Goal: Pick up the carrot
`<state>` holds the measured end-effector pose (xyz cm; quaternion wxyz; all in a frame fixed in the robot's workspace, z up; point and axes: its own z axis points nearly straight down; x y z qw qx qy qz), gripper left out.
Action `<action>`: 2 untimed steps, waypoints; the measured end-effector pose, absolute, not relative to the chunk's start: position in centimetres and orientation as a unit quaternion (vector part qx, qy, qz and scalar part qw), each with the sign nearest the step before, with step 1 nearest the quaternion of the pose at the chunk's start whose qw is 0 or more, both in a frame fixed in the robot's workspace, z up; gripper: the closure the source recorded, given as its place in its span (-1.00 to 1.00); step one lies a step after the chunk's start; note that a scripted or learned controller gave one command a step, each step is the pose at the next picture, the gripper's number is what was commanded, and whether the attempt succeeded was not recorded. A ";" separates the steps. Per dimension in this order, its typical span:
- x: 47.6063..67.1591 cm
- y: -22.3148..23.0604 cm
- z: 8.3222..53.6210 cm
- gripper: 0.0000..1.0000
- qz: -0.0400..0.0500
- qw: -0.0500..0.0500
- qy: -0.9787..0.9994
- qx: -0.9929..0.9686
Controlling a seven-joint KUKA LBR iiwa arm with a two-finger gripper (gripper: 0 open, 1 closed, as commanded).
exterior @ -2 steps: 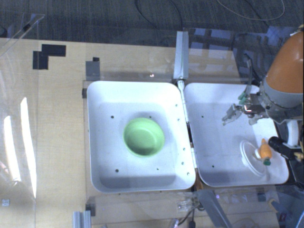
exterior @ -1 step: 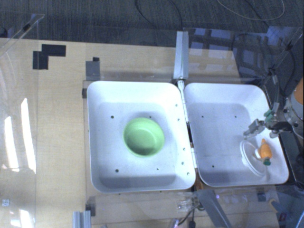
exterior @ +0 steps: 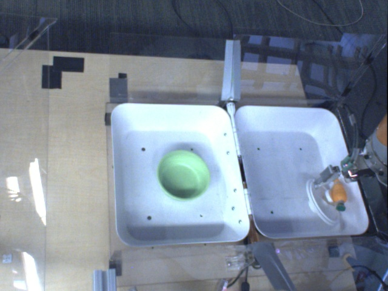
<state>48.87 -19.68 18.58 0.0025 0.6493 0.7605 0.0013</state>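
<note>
Here, gripper (exterior: pixel 337 176) hovers over carrot (exterior: pixel 337 193) (right bin (exterior: pixel 285 126)).

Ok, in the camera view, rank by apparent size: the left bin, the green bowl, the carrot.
1. left bin, largest.
2. green bowl, inside that bin.
3. carrot, smallest, in the right bin by the end effector.
All lie at similar depth, so the ranking is safe.

Hovered as gripper (exterior: pixel 337 176) over orange carrot (exterior: pixel 338 193) near right bin's (exterior: pixel 285 156) right wall, perhaps touching; green bowl (exterior: pixel 183 174) in left bin (exterior: pixel 133 162).
</note>
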 end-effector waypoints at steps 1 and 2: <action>52.3 -20.5 9.0 -1.00 0.003 0.007 0.789 0.615; 49.3 -13.7 9.1 -1.00 0.004 0.009 0.821 0.571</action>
